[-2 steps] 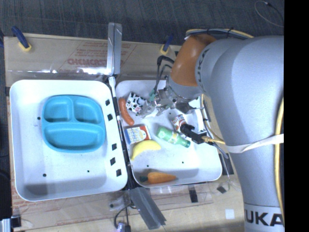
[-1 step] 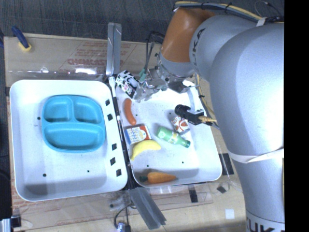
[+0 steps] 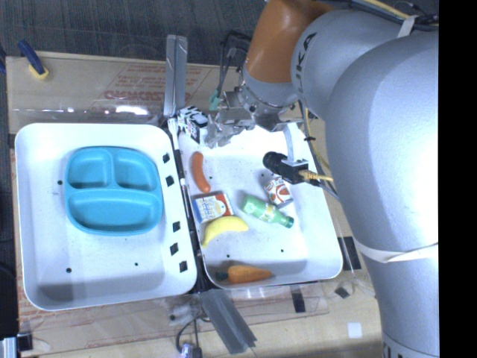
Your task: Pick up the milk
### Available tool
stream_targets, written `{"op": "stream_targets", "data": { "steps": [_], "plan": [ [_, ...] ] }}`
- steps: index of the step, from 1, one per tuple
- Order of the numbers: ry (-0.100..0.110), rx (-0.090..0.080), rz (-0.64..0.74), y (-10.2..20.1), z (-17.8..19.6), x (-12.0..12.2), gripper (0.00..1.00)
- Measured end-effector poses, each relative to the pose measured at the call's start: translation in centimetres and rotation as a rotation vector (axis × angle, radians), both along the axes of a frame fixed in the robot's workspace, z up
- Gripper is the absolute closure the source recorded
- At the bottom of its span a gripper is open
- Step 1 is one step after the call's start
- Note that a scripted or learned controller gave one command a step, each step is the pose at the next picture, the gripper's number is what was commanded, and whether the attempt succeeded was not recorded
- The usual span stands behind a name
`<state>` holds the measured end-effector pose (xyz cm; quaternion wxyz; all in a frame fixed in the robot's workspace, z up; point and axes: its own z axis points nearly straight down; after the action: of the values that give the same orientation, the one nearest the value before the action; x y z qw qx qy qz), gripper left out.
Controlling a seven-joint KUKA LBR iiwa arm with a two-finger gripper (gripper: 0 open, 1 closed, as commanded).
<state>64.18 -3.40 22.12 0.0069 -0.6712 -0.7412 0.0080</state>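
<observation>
Just left of the hand: the milk.
The small black-and-white milk carton (image 3: 193,122) stood in the right white bin's (image 3: 317,233) far-left corner, beside the hand (image 3: 222,127); its grip I cannot tell.

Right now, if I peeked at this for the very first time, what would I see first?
The big grey arm with its orange band fills the right side, its gripper down at the far corner of the right bin, beside a black-and-white milk carton. Next, the bright blue tray alone in the left bin. Then the food scattered in the right bin: sausage, banana, green bottle, carrot.
</observation>
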Motion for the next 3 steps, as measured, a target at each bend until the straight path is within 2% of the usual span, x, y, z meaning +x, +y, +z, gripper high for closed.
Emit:
{"op": "stream_targets", "data": {
  "steps": [1,3],
  "plan": [
    [-0.016,0.002,0.022,-0.4,1.9,0.2,1.00],
    [-0.012,-0.001,0.037,-0.1,3.7,0.3,1.00]
  ]
}}
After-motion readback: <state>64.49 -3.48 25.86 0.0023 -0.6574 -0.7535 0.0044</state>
